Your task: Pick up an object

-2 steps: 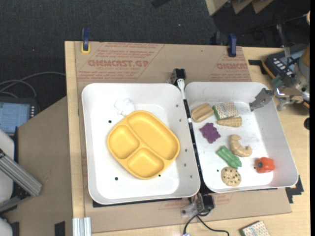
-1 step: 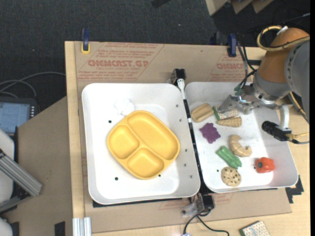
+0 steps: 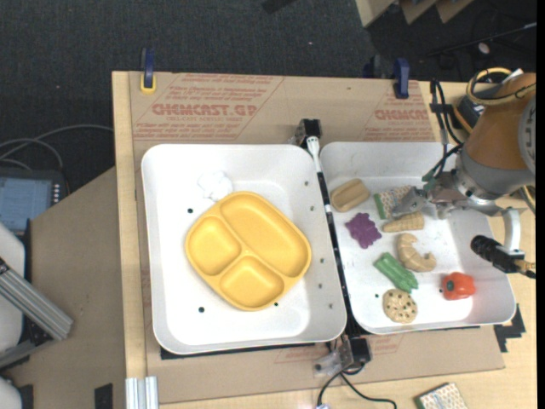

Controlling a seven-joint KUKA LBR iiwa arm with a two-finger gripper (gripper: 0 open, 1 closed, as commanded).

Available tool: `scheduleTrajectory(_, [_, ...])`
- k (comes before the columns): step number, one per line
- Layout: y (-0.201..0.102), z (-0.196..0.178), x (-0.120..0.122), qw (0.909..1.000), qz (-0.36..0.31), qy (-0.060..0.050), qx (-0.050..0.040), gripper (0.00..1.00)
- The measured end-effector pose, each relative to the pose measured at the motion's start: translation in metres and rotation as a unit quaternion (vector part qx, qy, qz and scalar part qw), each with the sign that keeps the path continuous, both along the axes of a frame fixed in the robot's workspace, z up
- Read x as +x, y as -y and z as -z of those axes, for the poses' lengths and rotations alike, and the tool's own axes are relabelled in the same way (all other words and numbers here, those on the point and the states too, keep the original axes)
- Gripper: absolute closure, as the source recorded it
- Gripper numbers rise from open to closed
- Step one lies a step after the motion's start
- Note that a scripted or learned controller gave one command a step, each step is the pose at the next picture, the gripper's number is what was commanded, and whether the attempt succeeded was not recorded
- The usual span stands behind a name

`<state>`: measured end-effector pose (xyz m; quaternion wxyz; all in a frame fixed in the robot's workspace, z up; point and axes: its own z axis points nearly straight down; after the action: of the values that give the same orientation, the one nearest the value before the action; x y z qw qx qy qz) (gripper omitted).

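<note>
Cracker (image 3: 392, 201) lies in the far half of the right bin (image 3: 490, 313), right at the tip of my gripper (image 3: 416, 198). I cannot tell whether the jaws are apart or together. Corn (image 3: 405, 222) sits just near of it, a roll (image 3: 349, 194) to its left. I judge this the approach step; next I need a clean descent over one piece, then a closing.

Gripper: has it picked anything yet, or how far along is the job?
Done: the gripper has reached into the right bin, low beside the patterned piece and the corn cob. In hand: nothing visibly between the fingers. Left: grasp and lift. The bread roll, purple grapes, croissant, green pepper, cookie and red pepper all lie on the bin floor.
</note>
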<state>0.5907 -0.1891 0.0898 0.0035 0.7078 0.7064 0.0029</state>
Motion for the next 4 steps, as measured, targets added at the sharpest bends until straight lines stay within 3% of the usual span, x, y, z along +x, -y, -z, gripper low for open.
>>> scheduleTrajectory(1, [0.000, -0.008, 0.000, 1.0000, -0.001, -0.001, -0.0004, 1.00])
scheduleTrajectory(2, [0.000, -0.008, 0.000, 1.0000, -0.001, -0.001, -0.0004, 0.00])
scheduleTrajectory(3, [0.024, 0.006, -0.045, 1.0000, 0.000, -0.007, 0.0017, 0.00])
scheduleTrajectory(4, [-0.039, 0.006, -0.081, 1.0000, -0.003, -0.007, 0.0029, 0.00])
